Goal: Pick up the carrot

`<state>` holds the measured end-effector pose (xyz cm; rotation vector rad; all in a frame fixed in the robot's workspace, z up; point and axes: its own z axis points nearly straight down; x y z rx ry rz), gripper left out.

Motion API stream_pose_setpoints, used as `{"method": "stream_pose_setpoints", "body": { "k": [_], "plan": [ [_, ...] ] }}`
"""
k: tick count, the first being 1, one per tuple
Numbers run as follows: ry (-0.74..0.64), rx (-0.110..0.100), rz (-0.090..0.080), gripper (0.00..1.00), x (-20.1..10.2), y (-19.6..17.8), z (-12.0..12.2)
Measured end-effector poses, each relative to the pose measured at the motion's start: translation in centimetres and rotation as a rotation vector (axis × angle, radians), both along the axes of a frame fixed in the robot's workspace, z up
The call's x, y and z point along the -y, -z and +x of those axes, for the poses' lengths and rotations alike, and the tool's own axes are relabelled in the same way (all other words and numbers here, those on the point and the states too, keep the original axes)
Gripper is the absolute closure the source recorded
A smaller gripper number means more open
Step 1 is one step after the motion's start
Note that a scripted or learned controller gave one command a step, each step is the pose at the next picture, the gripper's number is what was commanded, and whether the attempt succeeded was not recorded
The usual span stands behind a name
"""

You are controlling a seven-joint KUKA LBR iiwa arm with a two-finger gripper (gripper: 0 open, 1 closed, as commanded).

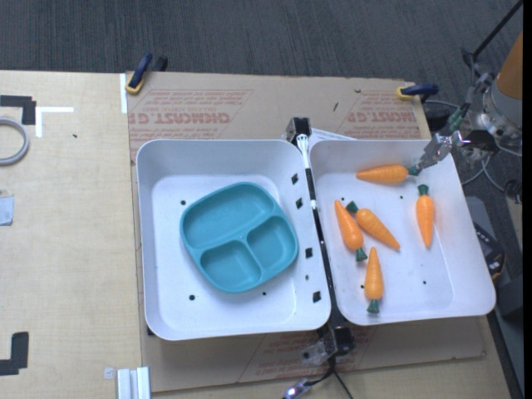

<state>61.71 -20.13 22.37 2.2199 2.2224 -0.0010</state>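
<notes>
Several orange carrots with green tops lie in the right bin [465, 293]. One carrot [382, 174] lies crosswise near the far wall, its green end pointing right. Another carrot [426, 214] lies lengthwise by the right wall. Two carrots [348, 225] [378, 227] rest close together in the middle, and one more carrot [373, 277] is nearer the front. My gripper [426, 158] is at the bin's far right corner, just beside the green end of the crosswise carrot. I see nothing lifted off the bin floor.
The left bin [158, 223] holds a teal divided plate [239, 237]. Both bins sit on brown cardboard [216, 110] held by clamps [140, 71] at the far corners. Cables [478, 160] hang near the arm at the right edge.
</notes>
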Motion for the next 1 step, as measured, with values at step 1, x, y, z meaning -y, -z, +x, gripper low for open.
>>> {"method": "stream_pose_setpoints", "body": {
  "k": [1],
  "plan": [
    [-0.004,0.001,0.01,0.0,1.47,13.22,-0.3]
  ]
}}
